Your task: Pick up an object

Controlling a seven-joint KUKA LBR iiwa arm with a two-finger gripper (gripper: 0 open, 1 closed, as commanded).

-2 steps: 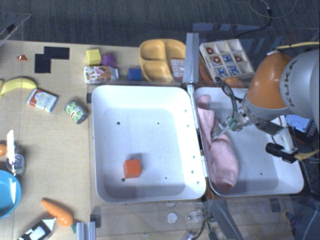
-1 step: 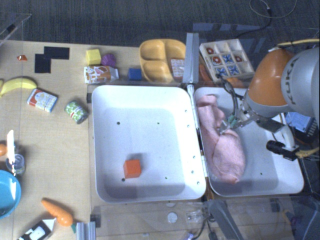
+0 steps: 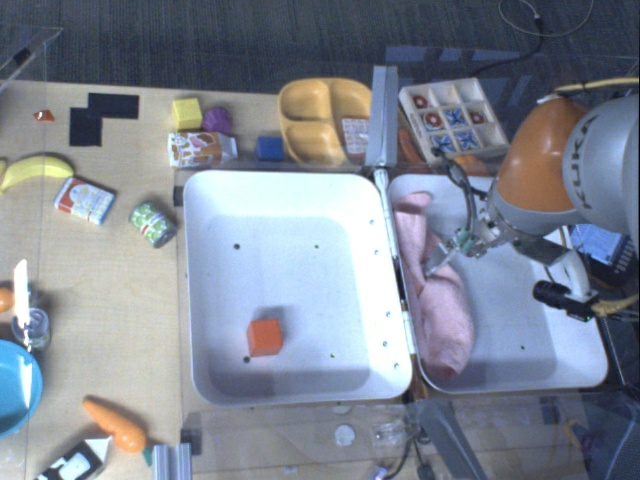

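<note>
A pink cloth (image 3: 438,303) lies stretched along the left wall of the right bin (image 3: 540,363). An orange cube (image 3: 265,336) sits near the front of the left bin (image 3: 300,208). My gripper (image 3: 443,259) reaches in from the right and hangs low over the middle of the pink cloth, right at its surface. The grey arm with its orange band (image 3: 540,168) covers the back right of that bin. Whether the tip grips the cloth is too small to make out.
On the bench to the left lie a banana (image 3: 35,171), a small carton (image 3: 85,200), a green can (image 3: 153,223), a carrot (image 3: 118,425) and a blue bowl (image 3: 15,388). Behind the bins are a yellow divided dish (image 3: 320,118), blocks and a tic-tac-toe board (image 3: 450,116).
</note>
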